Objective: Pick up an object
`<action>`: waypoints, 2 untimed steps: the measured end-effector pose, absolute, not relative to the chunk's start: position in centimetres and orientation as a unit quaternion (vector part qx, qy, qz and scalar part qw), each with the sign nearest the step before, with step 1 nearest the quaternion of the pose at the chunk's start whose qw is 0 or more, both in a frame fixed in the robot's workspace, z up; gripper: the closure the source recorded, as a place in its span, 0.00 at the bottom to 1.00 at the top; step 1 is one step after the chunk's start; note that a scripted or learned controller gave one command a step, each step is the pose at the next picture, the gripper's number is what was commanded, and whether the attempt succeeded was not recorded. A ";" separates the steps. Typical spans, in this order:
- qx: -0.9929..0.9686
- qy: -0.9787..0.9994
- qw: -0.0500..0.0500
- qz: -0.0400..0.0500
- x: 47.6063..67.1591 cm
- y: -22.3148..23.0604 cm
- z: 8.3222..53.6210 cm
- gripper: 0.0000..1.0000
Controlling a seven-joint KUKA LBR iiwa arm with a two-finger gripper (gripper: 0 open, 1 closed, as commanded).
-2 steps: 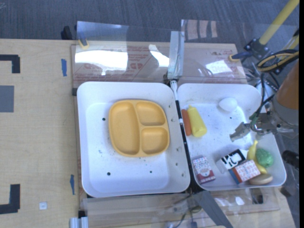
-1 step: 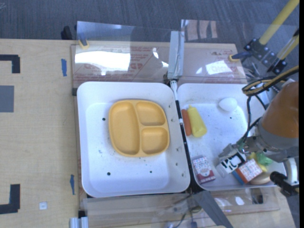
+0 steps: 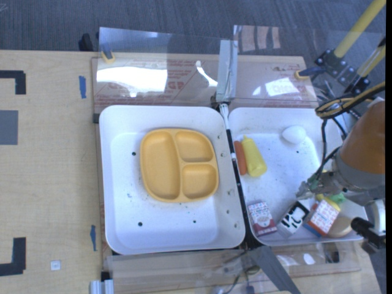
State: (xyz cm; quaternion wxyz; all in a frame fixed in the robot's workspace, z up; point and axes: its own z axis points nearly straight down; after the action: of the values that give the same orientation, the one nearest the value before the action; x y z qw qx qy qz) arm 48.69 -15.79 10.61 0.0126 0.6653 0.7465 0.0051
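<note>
Two bins (image 3: 116, 164); gripper (image 3: 321, 192) apparently hovering near an orange carton (image 3: 323, 216).

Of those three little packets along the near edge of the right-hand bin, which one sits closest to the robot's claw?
The orange packet, rightmost of the three, lies beside the gripper. The black-and-white packet and the red-and-white packet lie farther left.

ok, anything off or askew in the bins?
Nothing spilled or broken. The small cartons lie tilted in the right bin's near corner, and dark specks dot both bins. The yellow divided plate lies flat in the left bin.
</note>
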 end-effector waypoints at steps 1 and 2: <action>0.399 0.917 0.004 0.001 48.1 -16.9 23.8 1.00; 0.548 0.836 0.003 0.001 55.3 -14.1 26.7 1.00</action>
State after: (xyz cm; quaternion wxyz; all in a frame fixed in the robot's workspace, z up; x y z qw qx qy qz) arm 55.27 -14.12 26.72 0.0028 0.5480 0.8365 0.0013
